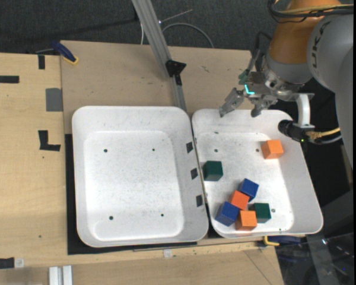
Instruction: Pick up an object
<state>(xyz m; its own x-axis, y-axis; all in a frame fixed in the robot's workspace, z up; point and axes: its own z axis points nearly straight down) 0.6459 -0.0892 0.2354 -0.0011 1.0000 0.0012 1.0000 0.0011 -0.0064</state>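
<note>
Right now the grey two-finger pincer [244, 107] hangs over the far rim of the right-hand shallow white plastic bin [296, 177], fingers spread apart, nothing between them. All the candidate objects sit in that right bin: a small orange cube [273, 149] alone near the far right side, a dark green cube [212, 170] alone toward the left wall, and a tight cluster near the front — a blue cube [248, 189], a second orange cube [240, 200], a second blue cube [228, 213], a third orange cube [247, 219] and a second dark green cube [261, 212], touching or just beside one another. Left-hand white bin [83, 159] holds no blocks. Key relation: every block lies nearer the camera than the pincer; the lone orange cube is the closest, forward and to the right of the fingers, the lone green cube forward and a little left. Likely easiest picks are those two, since they stand apart from neighbours; the cluster looks risky for clean finger clearance. Being cubes, none has a real long axis; the lone orange one sits slightly rotated against the bin wall, the green one roughly square to it. Single arm, reaching in from the right over the tan wooden worktop [24, 159].
</note>
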